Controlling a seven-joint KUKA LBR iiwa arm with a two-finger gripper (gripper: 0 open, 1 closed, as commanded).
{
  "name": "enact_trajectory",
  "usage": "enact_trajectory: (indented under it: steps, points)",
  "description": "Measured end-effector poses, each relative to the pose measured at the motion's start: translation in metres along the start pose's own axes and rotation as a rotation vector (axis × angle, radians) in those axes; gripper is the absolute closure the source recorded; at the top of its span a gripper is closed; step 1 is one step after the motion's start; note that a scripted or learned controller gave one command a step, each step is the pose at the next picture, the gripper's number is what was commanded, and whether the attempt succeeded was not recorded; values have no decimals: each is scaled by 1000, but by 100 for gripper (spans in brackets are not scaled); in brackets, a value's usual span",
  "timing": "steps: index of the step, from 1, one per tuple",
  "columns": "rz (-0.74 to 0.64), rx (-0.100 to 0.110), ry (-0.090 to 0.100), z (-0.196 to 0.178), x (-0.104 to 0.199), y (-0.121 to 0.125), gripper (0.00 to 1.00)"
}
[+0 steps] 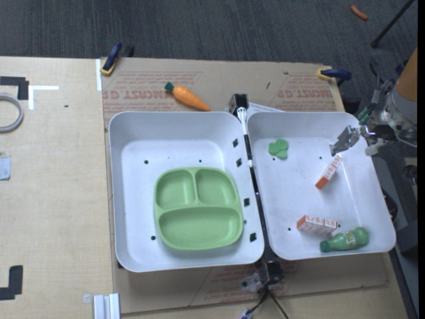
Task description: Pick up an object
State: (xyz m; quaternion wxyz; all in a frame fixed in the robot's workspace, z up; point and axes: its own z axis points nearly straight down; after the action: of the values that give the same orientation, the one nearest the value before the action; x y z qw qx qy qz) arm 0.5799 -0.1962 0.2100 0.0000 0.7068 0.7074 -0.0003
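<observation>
The gripper point(346, 140) hangs over the upper right part of the right bin point(302, 241), coming in from the arm at the right edge, and nothing sits between its fingers; whether they are spread or closed I cannot tell from this slant. Just below it and a little to its left lies the small orange and white packet point(328, 174), tilted on the diagonal and clear of the bin wall, which I judge the likeliest thing to pick. To do this well, the wrist should turn so the fingers close across the packet's narrow width rather than along its length, then come straight down over its middle, since a grab near one end would probably tip it out. Further below the gripper, near the bin's front edge, the flat red and white box point(317, 224) lies touching or nearly touching the green bottle point(345, 240); that pair looks harder, as the fingers may catch both. The green leafy piece point(279, 149) lies to the gripper's left at about its own height, low and flat, a poor grip. Well off to the left, the green divided plate point(198, 209) fills the left bin point(133, 138), and the toy carrot point(187, 96) rests outside on the cardboard point(299, 88)
</observation>
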Motion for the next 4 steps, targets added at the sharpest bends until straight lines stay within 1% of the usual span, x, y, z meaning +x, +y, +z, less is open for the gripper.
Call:
enact_trajectory:
  steps: [1,2,3,4]
  points:
    - [-28,0,0,72,20,-10,0]
    - [-221,-1,0,118,32,-18,0]
    - [-218,-2,-1,108,31,-18,100]
    - [-219,-2,-1,108,31,-18,0]
